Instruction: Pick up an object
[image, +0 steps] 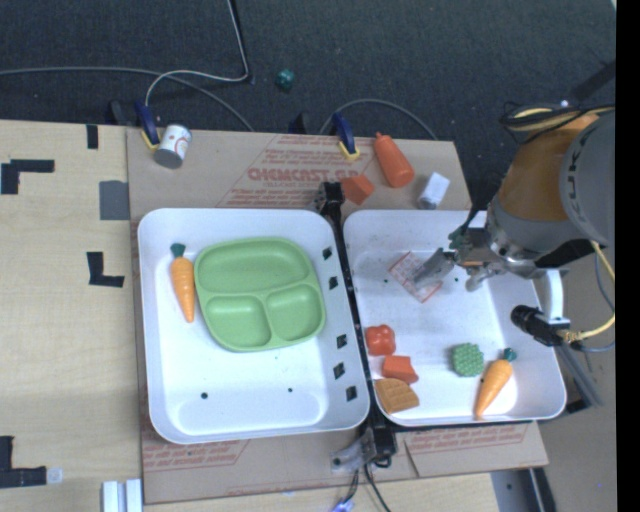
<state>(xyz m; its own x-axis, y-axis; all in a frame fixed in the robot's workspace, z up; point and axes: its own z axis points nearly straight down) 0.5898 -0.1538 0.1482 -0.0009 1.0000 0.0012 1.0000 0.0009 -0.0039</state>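
Reaching leftward, gripper (432, 268) over packet (415, 275) (right bin (530, 400)).

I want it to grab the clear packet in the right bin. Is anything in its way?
Nothing visible. The gripper is right beside the clear packet, and the other toys lie nearer the bin's front edge.

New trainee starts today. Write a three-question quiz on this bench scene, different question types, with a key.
1. True or false: the green divided plastic plate lies in the right white bin.
2. What lies beside that plate, against the left white bin wall?
A. orange toy carrot
B. green knobbly toy
3. Fill in: the hand hovers over a clear ____ packet.

Key: 1 false; 2 A; 3 plastic.
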